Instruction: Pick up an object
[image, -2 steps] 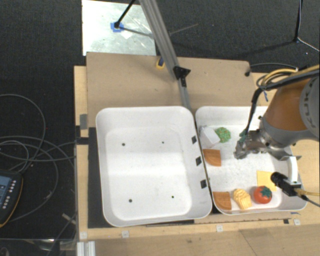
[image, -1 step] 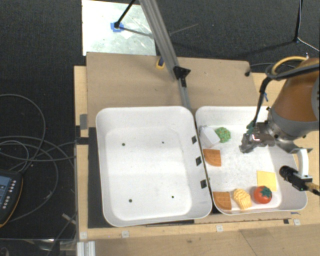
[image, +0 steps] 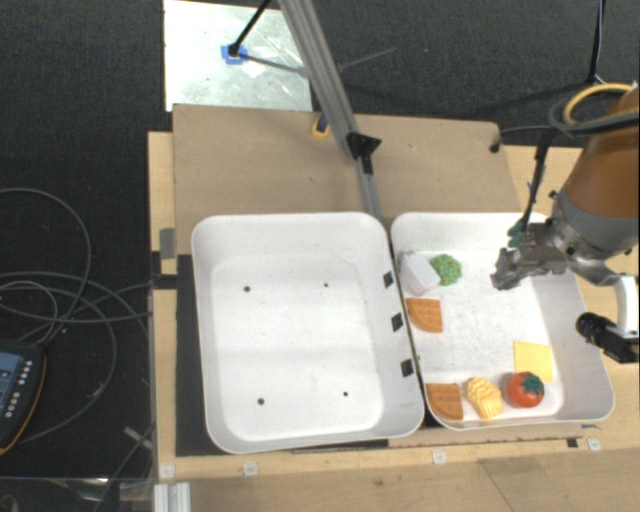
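Camera view: the gripper (image: 508, 275) hangs over the right bin (image: 596, 345), toward its two o'clock corner, and nothing shows between its tips; how wide it stands I cannot tell. The nearest pieces, a green broccoli toy (image: 446, 268) and a white block (image: 419, 271), lie at its nine o'clock. This looks like the approach step. Next the arm needs to settle over one item and descend squarely.

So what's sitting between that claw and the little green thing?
Nothing: in the camera view, the stretch of the right bin's floor between the gripper and the green toy is bare white.
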